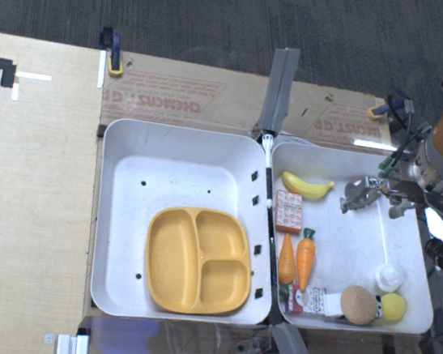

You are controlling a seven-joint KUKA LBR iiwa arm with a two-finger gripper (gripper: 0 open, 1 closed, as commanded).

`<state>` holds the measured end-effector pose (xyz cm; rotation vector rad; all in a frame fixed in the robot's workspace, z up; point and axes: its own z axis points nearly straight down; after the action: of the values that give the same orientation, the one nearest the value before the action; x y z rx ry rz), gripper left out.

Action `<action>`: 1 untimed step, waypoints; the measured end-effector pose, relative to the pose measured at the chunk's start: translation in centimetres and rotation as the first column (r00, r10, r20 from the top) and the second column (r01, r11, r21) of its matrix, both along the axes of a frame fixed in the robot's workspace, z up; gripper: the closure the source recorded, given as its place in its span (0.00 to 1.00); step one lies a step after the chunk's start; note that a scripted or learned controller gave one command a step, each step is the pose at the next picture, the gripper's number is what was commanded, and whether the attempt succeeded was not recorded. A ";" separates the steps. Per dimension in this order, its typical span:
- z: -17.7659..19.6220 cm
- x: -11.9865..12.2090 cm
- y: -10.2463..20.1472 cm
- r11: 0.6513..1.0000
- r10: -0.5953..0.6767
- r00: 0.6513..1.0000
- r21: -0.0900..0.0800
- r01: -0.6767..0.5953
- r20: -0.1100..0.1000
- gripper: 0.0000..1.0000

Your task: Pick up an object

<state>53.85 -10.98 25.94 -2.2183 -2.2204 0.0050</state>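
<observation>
The gripper [360,193] hangs over the upper part of the right bin [378,165] with nothing between its fingers, though I cannot tell how far apart they stand; the banana [307,186] just to its left looks the likeliest pick. To take it well, the arm should shift left over the banana's middle, turn the fingers across its narrow width and come straight down, keeping off the bin wall behind and the small red box [288,212] in front. The banana is a small yellow toy, gently curved, lying flat near the bin's top left corner.
</observation>
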 end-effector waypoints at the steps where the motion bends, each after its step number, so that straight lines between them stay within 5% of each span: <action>1: 0.8 0.0 -0.1 1.000 -0.001 1.000 0.000 0.001 -0.003 1.00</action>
<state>53.89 -11.04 26.74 -2.2187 -2.2176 0.0081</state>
